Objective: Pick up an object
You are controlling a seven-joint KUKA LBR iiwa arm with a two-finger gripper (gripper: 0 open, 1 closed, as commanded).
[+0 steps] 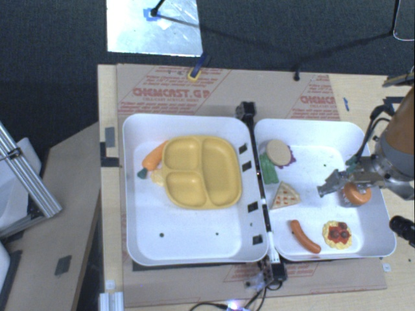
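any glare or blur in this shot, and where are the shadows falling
Camera view: strong glare on the shiny metal sheet at the top; the white bins are bright, nearly washed out; soft shadow under the yellow tray; the gripper and orange object beside it look slightly soft; the image is grainy overall.

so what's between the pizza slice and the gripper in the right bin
Nothing: in the camera view, only bare white bin floor lies between the pizza slice and the gripper.
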